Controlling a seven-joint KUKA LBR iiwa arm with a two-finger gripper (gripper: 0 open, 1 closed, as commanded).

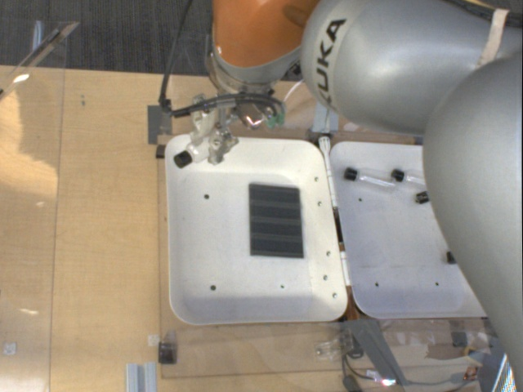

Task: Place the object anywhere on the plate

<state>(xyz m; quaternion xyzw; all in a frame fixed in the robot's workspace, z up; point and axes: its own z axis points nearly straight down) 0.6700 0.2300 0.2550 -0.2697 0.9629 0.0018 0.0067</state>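
So, the arm (392, 55) is seen reaching in over the far edge of the wooden surface (90, 219), with most of the right bin (400, 260) hidden under it. A clear rod (372, 179) with dark ends is left lying near that bin's far side.

The left bin (204, 284) is mostly bare white, with a dark ribbed slab in the middle that's presumably meant as the plate (276, 220).

The tool (214, 144) is parked over the far left corner of that bin. Honestly, whether it's open or closed can't be told from this angle, and nothing can be confirmed as held.

Just beside it, right in the corner, a small black bit (181, 159) can be made out. That's probably the object, though it's too small to be sure, and it could even be touching the tool. It's well apart from the plate.

If that guess is right, it'd be expected to be light and stiff and easily knocked away. It should be pinched across its middle, which is awkward with the bin wall so close.
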